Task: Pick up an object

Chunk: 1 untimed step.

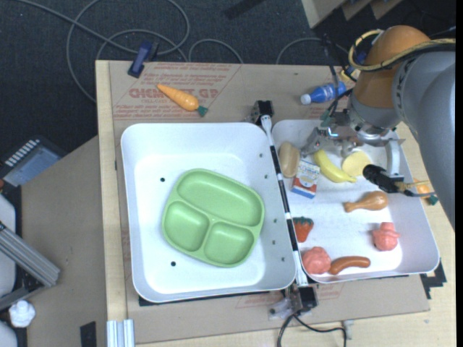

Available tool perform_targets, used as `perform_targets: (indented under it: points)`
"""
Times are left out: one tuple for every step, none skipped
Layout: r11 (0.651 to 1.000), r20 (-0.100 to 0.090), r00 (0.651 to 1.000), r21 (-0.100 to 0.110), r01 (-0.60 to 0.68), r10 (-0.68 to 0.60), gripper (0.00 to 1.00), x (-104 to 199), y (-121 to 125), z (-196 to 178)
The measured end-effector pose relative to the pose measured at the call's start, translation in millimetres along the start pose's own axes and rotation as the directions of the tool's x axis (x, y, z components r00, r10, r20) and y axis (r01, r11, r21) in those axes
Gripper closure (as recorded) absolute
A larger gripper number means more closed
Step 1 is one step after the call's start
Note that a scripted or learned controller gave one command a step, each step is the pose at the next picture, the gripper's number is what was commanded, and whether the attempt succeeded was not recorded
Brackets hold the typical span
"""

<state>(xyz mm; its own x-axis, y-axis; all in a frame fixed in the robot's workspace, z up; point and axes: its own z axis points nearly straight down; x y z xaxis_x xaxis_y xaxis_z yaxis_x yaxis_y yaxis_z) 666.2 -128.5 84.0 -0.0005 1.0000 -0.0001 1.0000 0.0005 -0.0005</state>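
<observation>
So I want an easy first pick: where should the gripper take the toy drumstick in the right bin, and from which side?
Probably from straight above, fingers closing across the thin shank of the drumstick. It lies flat with bare floor of the right bin around it, and that narrow end toward the bin's middle fits a two-finger gripper better than the rounded meat end.

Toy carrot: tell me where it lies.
The toy carrot lies outside both bins on the cardboard bench top, just beyond the left bin's far rim, near the blue clip.
</observation>
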Motion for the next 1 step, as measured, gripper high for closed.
perform_targets:
  points:
    - [1.000, 0.001, 1.000, -0.005, 0.001, -0.001, 1.00, 0.1, 1.4, -11.6]
